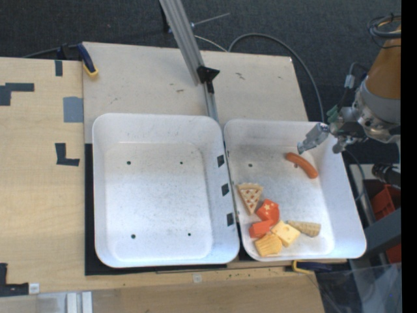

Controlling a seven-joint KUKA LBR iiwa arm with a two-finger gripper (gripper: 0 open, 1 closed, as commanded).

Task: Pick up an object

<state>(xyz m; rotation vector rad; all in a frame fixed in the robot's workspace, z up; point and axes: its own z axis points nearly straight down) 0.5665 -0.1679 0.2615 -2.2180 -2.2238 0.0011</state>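
The right white bin [339, 194] holds several toy foods. An orange sausage [301, 164] lies near its upper right. Lower down sit a waffle wedge [249, 195], two red pieces [266, 215], two yellow cheese blocks [276, 238] and a beige cone-shaped piece [306, 227]. My gripper [326, 141] hovers over the bin's upper right rim, just up and to the right of the sausage. It is open, one grey finger [313, 139] pointing toward the sausage, and nothing sits between the fingers.
The left white bin [104, 175] stands beside the right one, their rims meeting mid-bench. A slanted metal pole [186, 34] runs down to the gap between the bins. A blue and yellow clamp [88, 60] sits at the bench's far left corner.
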